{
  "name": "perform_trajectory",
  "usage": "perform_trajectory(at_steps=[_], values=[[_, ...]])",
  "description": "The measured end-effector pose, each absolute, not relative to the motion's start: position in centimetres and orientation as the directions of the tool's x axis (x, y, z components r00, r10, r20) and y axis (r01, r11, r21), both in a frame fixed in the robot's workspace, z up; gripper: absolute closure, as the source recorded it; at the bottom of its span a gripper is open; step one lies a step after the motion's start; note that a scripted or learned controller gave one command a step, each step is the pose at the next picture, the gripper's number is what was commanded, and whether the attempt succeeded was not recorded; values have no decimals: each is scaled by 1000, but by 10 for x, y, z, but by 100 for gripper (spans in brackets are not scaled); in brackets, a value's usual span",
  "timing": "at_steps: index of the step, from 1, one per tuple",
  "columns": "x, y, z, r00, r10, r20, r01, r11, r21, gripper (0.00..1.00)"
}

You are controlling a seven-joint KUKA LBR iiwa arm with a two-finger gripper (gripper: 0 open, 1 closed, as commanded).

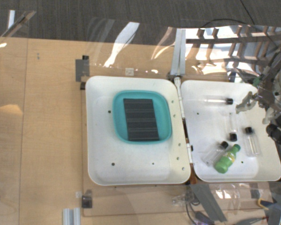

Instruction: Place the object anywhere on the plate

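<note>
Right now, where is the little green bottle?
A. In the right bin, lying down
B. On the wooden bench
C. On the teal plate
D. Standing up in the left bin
A: the green bottle lies tilted on its side near the front of the right bin, while the teal plate sits in the left bin.

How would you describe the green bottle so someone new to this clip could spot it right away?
Start at the right bin, the one without the teal plate. Near its front edge lies the green bottle, tipped on its side with its yellow cap pointing up and right. Its neighbours are clear vials with black caps, so it is the only coloured item there.
</note>
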State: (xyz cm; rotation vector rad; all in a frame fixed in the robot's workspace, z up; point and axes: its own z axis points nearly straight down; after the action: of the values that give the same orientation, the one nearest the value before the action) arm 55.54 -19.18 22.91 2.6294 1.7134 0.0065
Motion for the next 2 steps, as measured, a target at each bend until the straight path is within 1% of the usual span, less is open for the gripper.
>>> perform_trajectory(at_steps=[1, 2], values=[[533, -197, 280, 528, 849, 2, 849, -528, 6, 0], [512, -176, 234, 556, 831, 1, 831, -556, 3, 0]])
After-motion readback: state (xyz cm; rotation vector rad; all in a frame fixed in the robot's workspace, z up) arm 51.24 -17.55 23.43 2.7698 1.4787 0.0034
